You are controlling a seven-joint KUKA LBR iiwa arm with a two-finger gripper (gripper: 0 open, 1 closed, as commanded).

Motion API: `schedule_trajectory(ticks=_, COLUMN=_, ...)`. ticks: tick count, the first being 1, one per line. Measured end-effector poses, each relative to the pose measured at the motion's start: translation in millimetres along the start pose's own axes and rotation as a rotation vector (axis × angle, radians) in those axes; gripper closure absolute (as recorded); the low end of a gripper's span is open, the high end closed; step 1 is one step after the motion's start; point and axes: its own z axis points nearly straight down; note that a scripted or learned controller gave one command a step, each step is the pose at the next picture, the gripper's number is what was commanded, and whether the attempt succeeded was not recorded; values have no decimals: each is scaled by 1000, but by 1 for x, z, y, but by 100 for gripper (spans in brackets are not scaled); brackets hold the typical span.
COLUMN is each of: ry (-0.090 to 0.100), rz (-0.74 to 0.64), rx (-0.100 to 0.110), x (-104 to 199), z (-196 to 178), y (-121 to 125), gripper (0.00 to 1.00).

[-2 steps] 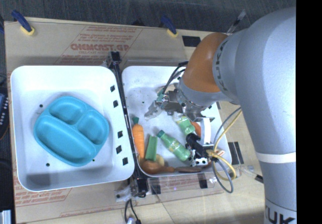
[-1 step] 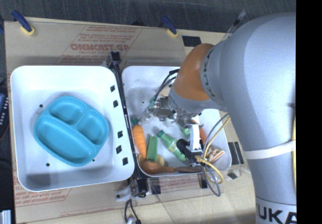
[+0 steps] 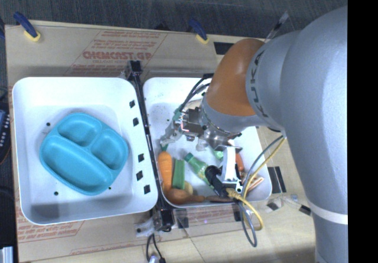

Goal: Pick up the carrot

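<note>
The orange carrot lies lengthwise near the left wall of the right bin, in its front half. My gripper hangs just above and behind the carrot's far end, low over the bin floor. Nothing shows as held in it. The grey arm with its orange band covers the middle and right of this bin.
Beside the carrot lie a green piece, a green bottle-like thing and a brown item by the front wall. A small orange thing sits at the right. The left bin holds a blue divided plate.
</note>
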Motion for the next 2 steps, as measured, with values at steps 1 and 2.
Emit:
schedule_trajectory(ticks=1, ry=-2, rz=66, rx=9, x=2, z=4, y=-34, gripper=0)
schedule_trajectory(ticks=2, ry=-3, rz=67, rx=8, x=2, z=4, y=-34, gripper=0)
